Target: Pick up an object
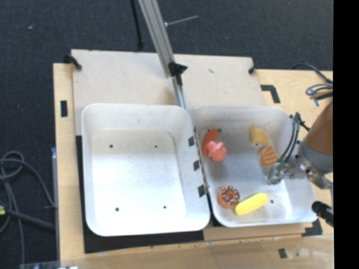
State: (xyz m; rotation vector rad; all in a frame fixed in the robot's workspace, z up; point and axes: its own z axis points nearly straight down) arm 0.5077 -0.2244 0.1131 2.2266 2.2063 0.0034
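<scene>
A yellow banana lies at the near edge of the right bin, with a sprinkled donut touching its left end. Farther back sit a pink toy near the left wall, a yellow piece, and an orange waffle-like piece. The end effector hangs low at the bin's right side, just below the waffle piece; whether it grips anything cannot be told. The left bin rests beside it on the bench.

Bright, even light; slightly soft focus.
</scene>
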